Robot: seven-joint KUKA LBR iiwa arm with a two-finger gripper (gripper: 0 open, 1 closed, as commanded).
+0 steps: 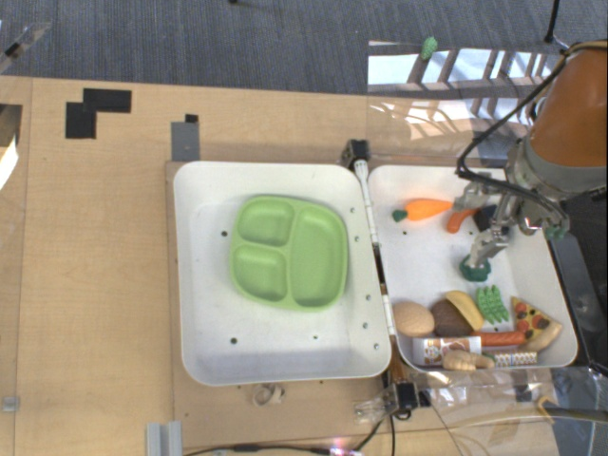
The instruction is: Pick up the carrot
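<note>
The carrot, orange with a small green top at its left end, lies flat in the upper left part of the right bin. My gripper hangs over the middle of that bin, to the right of the carrot and slightly nearer the camera, apart from it. Its tip is just above a small dark green round piece. Nothing is visibly held in it.
A small orange-red piece lies between carrot and gripper. Several toy foods crowd the right bin's front: a tan potato, banana, green piece, pizza slice. The left bin holds a green divided plate.
</note>
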